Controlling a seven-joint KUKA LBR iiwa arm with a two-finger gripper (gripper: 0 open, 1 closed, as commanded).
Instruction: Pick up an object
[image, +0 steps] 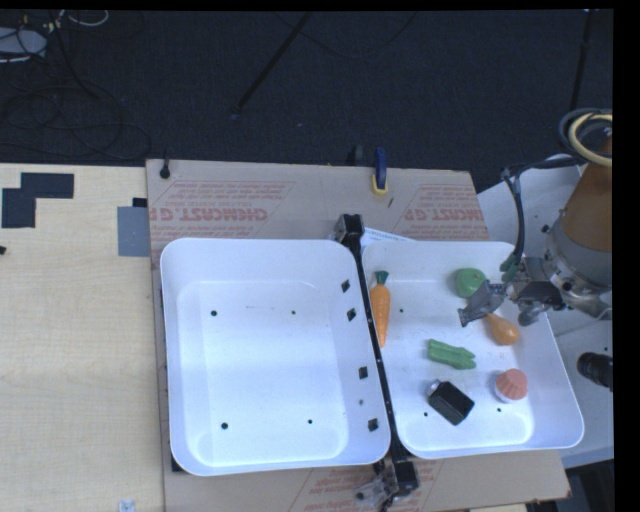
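Under the gripper: small orange rounded toy (502, 329), lying on the floor of the right white bin (560, 425), near its right wall
Claw: two-finger gripper (505, 301) hangs just above the orange toy, its dark fingers spread apart with nothing between them
Nearest neighbours: round green toy (468, 281) just to the left of the gripper; pink ridged disc (512, 384) below the orange toy; long green pod-shaped toy (451, 353) toward the bin's middle
Farther out: black block (450, 402) near the bin's front; orange plastic carrot with green top (380, 308) along the divider beside the left white bin (180, 300)
Step in hand: likely lining up over the orange toy before the descent
Doing it well: centre the open fingers on either side of the toy, keep clear of the green toy and the bin wall, go low enough to close around its middle, since a rounded shape may squirt out
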